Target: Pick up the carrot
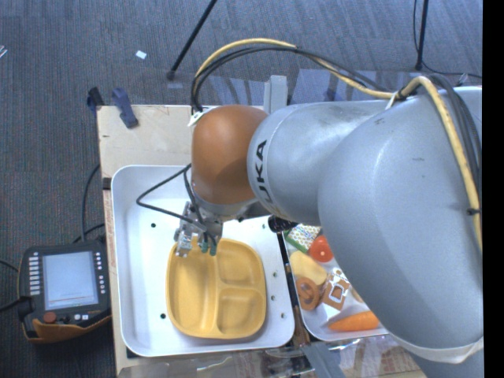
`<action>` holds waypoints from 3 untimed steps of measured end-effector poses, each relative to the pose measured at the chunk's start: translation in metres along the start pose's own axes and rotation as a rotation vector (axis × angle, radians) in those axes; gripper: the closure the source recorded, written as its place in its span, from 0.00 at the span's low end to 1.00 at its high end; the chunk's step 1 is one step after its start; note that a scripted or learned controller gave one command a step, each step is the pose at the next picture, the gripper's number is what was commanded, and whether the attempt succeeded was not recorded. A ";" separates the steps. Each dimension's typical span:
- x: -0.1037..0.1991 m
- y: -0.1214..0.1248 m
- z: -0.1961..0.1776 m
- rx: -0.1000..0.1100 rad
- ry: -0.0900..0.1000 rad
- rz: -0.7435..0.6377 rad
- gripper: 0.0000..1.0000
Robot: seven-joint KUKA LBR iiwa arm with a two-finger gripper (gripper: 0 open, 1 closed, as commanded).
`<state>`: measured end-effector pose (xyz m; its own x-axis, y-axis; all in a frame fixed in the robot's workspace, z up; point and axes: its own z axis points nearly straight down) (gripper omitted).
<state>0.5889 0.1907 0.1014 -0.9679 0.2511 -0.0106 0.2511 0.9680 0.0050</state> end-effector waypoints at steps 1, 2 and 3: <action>0.075 -0.007 -0.042 -0.022 -0.040 -0.010 1.00; 0.069 -0.045 -0.052 -0.033 -0.044 0.273 1.00; 0.068 -0.041 -0.016 -0.009 -0.017 0.294 1.00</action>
<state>0.5127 0.1677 0.1167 -0.8532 0.5211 -0.0238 0.5208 0.8535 0.0193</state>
